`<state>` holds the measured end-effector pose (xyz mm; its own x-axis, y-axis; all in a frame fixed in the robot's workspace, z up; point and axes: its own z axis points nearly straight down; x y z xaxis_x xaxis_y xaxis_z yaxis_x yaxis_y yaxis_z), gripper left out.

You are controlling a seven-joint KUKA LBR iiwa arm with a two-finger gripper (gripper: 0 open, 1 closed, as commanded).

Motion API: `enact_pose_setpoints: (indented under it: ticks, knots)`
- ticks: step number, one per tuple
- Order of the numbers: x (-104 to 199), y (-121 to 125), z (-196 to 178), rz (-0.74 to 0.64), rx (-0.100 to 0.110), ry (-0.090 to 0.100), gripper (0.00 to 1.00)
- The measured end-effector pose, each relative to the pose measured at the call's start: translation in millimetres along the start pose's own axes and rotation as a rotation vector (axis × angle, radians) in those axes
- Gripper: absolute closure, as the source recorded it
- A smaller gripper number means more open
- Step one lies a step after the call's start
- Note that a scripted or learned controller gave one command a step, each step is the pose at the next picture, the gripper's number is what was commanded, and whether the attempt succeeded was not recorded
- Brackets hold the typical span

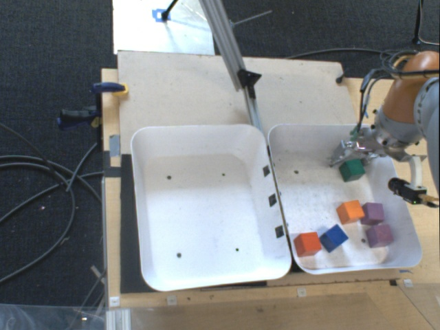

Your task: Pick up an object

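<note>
Lowest in the frame, the left white plastic bin (148, 253) sits beside the right white bin (405, 253). Along the right bin's lower part lie a red-orange cube (307, 243), a blue cube (334, 238), an orange cube (350, 212) and two purple cubes (372, 213) (379, 236). Higher, toward the frame's right, the metal two-finger gripper (352, 155) hangs just over a green cube (352, 170); whether it is spread or closed cannot be told.

At the right edge of the frame, the arm (412, 108) is grey with an orange band, black cables looping beside it, ending in a silvery metal gripper (350, 150).
</note>
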<state>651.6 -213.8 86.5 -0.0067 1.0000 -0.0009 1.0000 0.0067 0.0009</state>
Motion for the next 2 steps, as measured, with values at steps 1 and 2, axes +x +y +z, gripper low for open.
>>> enact_pose_setpoints:
  ticks: [1, 2]
  knots:
    - [12, -18, -4, 0.004, 0.001, 0.0, 0.0]
    - [11, -17, -16, 0.0, -0.004, -0.002, 1.0]
